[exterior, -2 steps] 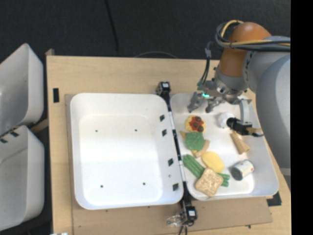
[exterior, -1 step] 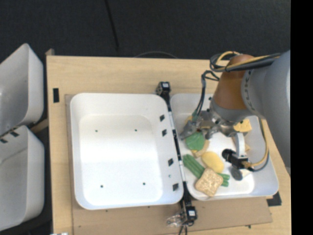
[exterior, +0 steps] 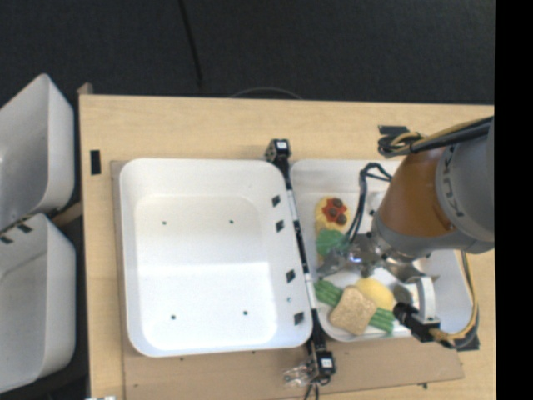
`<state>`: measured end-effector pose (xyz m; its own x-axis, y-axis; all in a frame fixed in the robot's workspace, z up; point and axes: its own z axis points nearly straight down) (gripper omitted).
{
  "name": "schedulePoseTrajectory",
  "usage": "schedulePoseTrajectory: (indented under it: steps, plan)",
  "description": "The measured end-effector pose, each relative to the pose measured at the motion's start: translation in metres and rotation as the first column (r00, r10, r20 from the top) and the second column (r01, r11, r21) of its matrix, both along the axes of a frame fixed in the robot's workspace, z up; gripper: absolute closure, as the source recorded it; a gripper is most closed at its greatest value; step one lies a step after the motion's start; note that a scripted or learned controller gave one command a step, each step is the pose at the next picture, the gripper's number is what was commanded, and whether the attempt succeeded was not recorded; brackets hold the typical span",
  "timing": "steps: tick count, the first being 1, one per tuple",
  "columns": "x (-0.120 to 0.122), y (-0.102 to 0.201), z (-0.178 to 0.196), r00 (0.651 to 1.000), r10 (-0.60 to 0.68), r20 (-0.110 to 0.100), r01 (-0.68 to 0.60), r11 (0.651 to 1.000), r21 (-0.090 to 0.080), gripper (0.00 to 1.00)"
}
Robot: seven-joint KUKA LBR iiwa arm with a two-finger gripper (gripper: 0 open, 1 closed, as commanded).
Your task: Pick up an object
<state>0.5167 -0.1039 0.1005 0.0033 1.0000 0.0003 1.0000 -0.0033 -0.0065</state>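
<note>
Green toy (exterior: 331, 242) lies touching the gripper (exterior: 343, 258) on its divider side in the right bin (exterior: 463, 280); I cannot tell the grip.

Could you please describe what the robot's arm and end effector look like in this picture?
The arm is grey, with a broad orange band above the wrist. Black cables loop beside it. The end effector is a small grey metal assembly, with a white block nearby.

Even, fairly bright overhead light washed out the left bin (exterior: 208, 257); the picture was soft, grainy, with faint shadows.
</note>
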Motion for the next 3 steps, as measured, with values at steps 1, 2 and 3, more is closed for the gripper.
schedulePoseTrajectory:
  steps: [1,2,3]
  plan:
    - [0.004,0.001,0.001,1.0,-0.002,0.008,0.002,1.0,0.0,0.0]
    - [0.071,0.009,0.001,1.0,0.007,0.013,-0.007,1.0,-0.002,0.0]
    - [0.108,0.008,0.001,1.0,0.006,0.011,-0.006,1.0,-0.001,0.0]
